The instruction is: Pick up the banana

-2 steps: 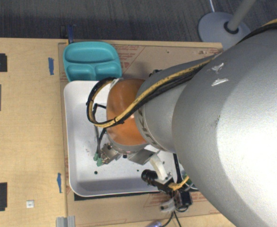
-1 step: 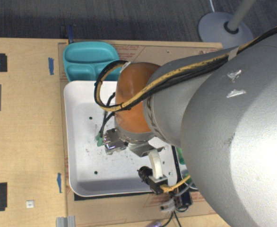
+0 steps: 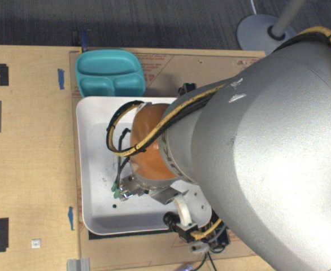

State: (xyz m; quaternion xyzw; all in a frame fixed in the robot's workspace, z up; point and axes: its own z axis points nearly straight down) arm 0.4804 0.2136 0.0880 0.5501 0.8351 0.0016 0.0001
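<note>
Arm [image 3: 256, 151]: reaches in from the right and hangs low over the white bin [image 3: 92, 168], its grey body and orange band [image 3: 148, 145] covering most of the bin's middle and right side.

Banana: I cannot place it. No yellow fruit lies on the bare strip of bin floor along the left and near edges; if it is in this bin, it sits under the arm (a guess, not something seen).

Progress: judged from the pose, the arm is down at the picking spot, so the approach looks done. Whether a grasp has been made is unknown; the lift is left to do.

Hand [image 3: 120, 192]: only the wrist hardware and a small green-tipped part show below the orange band, close over the bin floor. Whether it is apart or together I cannot tell, nor whether it touches anything.

Nearby: a teal tray [image 3: 110, 72] rests just beyond the bin's far edge, apart from the arm.

Cables [image 3: 120, 131]: black and yellow loops hang beside the orange band, over the bin.
</note>
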